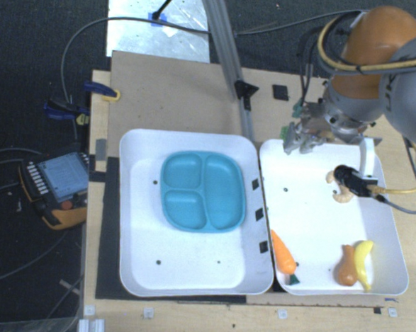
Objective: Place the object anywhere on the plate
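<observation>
A blue plate (203, 190) with three compartments lies in the left white bin (137, 263). The right bin (310, 226) holds an orange carrot (283, 253) at its near left edge, a yellow banana (364, 264) beside a brown fruit (346, 269) at the near right, and a small beige piece (342, 192) toward the far right. My gripper (302, 140) hangs over the far left corner of the right bin, well away from these objects and right of the plate. I see nothing held in it.
The grey arm with its orange band (376, 46) comes in from the upper right, above the right bin's far side. A black fitting with a cable (355, 180) sits by the beige piece. A metal pole (227, 49) slants behind the bins. Tools and cables lie left of the bench.
</observation>
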Controlling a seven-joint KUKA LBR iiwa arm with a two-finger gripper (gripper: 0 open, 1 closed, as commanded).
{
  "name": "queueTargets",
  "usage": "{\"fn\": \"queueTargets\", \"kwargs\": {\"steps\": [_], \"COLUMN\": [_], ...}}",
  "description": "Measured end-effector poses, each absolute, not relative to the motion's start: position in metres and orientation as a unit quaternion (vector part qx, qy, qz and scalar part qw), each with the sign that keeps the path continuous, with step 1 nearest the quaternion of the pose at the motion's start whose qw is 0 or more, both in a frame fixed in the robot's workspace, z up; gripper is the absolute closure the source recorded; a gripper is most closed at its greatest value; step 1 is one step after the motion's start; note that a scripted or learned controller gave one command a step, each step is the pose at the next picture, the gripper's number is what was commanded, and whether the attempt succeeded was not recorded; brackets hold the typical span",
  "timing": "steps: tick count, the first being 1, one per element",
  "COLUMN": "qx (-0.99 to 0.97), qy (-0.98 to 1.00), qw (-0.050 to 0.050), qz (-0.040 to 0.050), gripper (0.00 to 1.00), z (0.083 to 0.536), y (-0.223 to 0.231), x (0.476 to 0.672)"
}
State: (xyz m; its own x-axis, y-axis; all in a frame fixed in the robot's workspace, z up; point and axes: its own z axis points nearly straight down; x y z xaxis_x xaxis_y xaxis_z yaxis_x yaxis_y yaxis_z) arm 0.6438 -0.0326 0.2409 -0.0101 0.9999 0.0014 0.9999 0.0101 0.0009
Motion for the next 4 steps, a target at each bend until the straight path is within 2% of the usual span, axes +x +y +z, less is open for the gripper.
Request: {"fn": "queueTargets", "kwargs": {"steps": [1, 3, 4], "qx": [-0.703, -0.704, -0.703], "qy": [-0.711, -0.71, -0.711], "qw": [0.0, 0.001, 0.001], "qz": [-0.0013, -0.0001, -0.0015], "gripper": [1.0, 1.0, 1.0], "z": [0.247, 0.229, 0.236], "y": [0.023, 0.119, 0.175], "x": [0.638, 0.608, 0.602]}}
